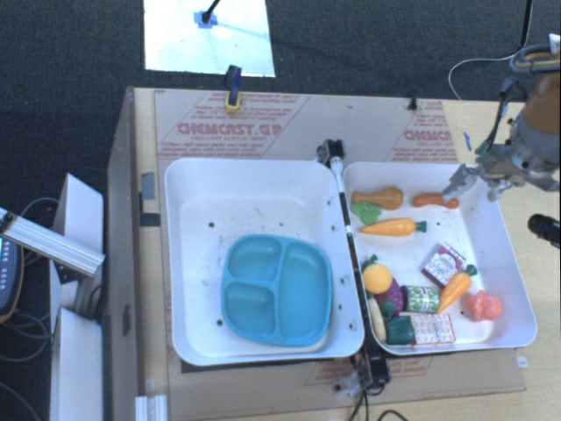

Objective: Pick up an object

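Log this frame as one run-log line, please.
phase: approach | gripper: open, above right bin far edge, holding nothing | nearest item: small orange piece | blue tray: in left bin

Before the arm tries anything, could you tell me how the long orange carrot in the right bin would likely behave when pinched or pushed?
The carrot looks like smooth moulded plastic, so probably stiff, light and a little slippery. Its rounded, tapered body lies flat on the right bin, so a sideways push would likely roll it. It lies apart from its neighbours, which should help the tool.

Blue tray left bin; toys right bin.
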You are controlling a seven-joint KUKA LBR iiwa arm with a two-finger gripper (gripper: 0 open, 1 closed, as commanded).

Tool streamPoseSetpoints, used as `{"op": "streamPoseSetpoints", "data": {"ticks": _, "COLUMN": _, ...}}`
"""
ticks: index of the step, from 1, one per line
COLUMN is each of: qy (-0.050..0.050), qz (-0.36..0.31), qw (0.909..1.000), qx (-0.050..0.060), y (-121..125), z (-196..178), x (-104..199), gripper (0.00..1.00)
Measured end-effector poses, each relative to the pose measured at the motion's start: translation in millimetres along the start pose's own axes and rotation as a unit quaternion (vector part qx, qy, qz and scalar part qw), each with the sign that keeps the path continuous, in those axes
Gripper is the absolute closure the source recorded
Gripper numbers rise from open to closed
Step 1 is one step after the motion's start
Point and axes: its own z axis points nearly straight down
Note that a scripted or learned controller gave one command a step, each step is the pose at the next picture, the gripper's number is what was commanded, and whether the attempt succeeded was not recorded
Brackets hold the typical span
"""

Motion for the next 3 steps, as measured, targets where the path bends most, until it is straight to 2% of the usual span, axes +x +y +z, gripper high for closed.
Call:
{"op": "streamPoseSetpoints", "data": {"ticks": 1, "qy": 0.001, "qz": 0.001, "qw": 1.0000, "qx": 0.001, "y": -46.5, "z": 94.2, "x": 6.1, "gripper": 0.00}}
{"op": "streamPoseSetpoints", "data": {"ticks": 2, "qy": 0.000, "qz": 0.001, "qw": 1.0000, "qx": 0.001, "y": -86.5, "z": 108.8, "x": 17.9, "gripper": 0.00}}
{"op": "streamPoseSetpoints", "data": {"ticks": 3, "qy": 0.001, "qz": -0.001, "qw": 1.0000, "qx": 0.000, "y": -40.6, "z": 108.3, "x": 121.6, "gripper": 0.00}}
